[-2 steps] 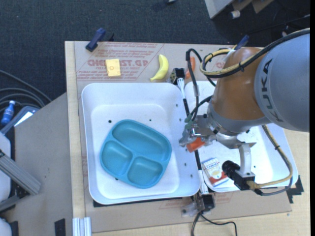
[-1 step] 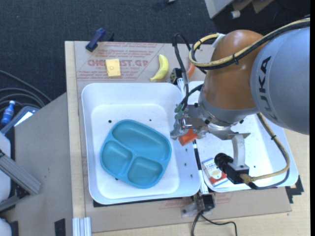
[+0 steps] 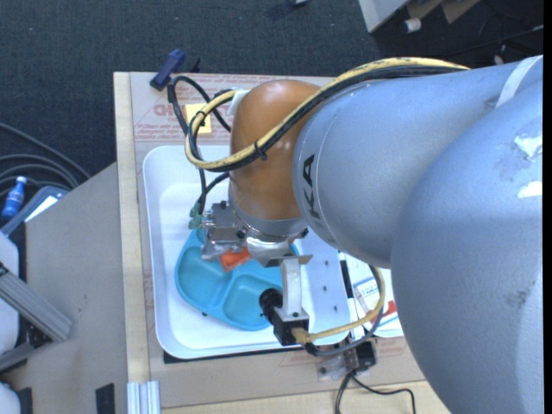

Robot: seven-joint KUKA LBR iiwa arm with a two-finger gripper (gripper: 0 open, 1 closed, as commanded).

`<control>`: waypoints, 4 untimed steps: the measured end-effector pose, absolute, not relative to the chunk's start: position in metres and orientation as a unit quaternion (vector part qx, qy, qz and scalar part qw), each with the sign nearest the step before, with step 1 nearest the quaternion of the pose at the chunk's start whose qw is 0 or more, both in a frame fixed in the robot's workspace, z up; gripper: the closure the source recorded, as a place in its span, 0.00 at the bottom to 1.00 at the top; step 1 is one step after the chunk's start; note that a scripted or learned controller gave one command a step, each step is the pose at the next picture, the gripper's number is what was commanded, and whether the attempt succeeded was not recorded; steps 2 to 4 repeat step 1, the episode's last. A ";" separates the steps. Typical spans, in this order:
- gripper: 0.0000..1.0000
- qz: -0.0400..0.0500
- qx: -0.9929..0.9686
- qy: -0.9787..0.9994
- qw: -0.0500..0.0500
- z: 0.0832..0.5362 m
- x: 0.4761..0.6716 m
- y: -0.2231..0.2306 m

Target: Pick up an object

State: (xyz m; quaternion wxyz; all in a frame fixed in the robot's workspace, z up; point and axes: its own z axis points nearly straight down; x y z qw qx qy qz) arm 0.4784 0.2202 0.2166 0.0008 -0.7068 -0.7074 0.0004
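Camera view: blue dish (image 3: 220, 287) in white bin (image 3: 164, 231), directly beneath claw (image 3: 226, 250); claw's grip state unclear.

— Any writing you can read?
— Dark letters "KA" on the grey robot arm (image 3: 308, 179). Red print on the tan bench board (image 3: 159, 115) is too faint to read

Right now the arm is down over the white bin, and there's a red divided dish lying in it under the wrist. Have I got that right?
Not quite: the divided dish is blue, not red. The camera view shows it lying in the white bin under the arm's wrist, with a small orange piece at the dish's upper edge. The rest of what you said holds.
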 end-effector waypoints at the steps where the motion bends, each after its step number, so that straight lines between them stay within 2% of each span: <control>1: 1.00 0.000 -0.707 -0.707 0.000 0.372 0.479 0.188; 4: 1.00 0.000 -0.707 -0.707 0.000 0.372 0.479 0.188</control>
